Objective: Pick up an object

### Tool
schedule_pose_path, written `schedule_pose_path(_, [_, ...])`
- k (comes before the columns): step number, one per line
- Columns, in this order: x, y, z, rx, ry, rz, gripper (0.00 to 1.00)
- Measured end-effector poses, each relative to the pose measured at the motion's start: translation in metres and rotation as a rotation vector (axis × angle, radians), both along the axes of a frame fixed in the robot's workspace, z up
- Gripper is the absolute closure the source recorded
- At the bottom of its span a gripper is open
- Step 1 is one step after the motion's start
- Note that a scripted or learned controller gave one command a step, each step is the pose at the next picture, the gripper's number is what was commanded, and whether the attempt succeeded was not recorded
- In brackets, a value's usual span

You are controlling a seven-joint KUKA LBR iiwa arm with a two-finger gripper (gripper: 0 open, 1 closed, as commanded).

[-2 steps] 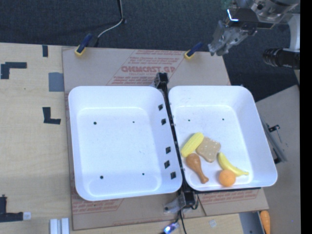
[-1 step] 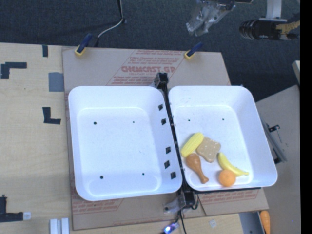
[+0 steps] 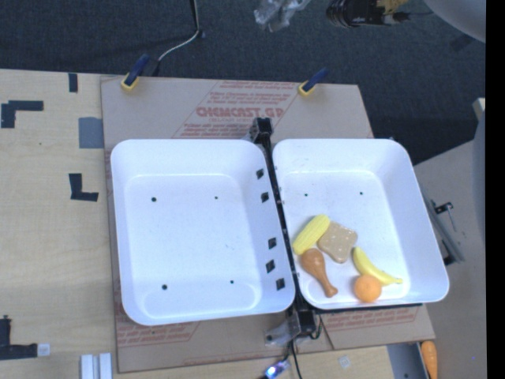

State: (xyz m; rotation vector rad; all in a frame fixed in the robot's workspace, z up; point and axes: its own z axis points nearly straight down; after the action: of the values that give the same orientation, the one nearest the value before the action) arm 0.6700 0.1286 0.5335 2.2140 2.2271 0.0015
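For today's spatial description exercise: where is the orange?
The orange lies in the right bin, near its front edge, just below the banana and right of the chicken leg.

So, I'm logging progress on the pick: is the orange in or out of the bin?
In. The orange rests in the right bin, near its front edge, beside the banana.

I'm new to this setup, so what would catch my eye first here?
A bright cluster of toy food lies in the right bin, near its front: corn, toast, drumstick, banana and orange. The gripper hangs blurred at the top, beyond the bins.
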Motion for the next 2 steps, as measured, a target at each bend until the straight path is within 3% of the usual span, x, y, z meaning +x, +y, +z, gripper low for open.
schedule_pose_path(1, [-0.051, 0.087, 0.002, 0.003, 0.004, 0.006, 1.00])
schedule_pose_path(2, [0.000, 0.106, 0.000, -0.001, -0.001, -0.003, 1.00])
